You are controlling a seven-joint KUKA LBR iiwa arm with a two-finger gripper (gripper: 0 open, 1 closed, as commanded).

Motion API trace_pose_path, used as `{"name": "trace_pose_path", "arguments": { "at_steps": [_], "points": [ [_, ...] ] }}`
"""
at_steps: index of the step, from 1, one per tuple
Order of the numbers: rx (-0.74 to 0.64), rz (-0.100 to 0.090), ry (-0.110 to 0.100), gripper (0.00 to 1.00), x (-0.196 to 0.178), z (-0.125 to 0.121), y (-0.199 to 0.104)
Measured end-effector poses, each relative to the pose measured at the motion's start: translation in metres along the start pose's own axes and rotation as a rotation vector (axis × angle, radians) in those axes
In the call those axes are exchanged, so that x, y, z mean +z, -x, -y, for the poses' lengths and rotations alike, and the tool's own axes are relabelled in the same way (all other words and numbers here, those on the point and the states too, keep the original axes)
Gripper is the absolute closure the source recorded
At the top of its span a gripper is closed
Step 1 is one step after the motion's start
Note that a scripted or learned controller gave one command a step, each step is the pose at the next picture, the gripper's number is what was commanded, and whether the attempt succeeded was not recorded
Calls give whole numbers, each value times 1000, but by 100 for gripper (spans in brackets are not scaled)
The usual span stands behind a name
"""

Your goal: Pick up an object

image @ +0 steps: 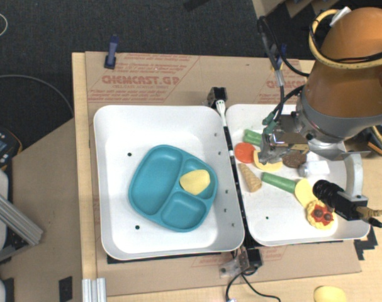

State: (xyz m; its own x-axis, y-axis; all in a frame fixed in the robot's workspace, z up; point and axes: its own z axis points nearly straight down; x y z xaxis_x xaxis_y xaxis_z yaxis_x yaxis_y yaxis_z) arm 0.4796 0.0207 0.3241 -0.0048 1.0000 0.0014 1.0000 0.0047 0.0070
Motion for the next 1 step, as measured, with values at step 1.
{"name": "trace_pose_path", "arguments": {
  "at_steps": [1],
  "points": [
    [-4,-2,1,100,-60,-1,-67]
  ]
}}
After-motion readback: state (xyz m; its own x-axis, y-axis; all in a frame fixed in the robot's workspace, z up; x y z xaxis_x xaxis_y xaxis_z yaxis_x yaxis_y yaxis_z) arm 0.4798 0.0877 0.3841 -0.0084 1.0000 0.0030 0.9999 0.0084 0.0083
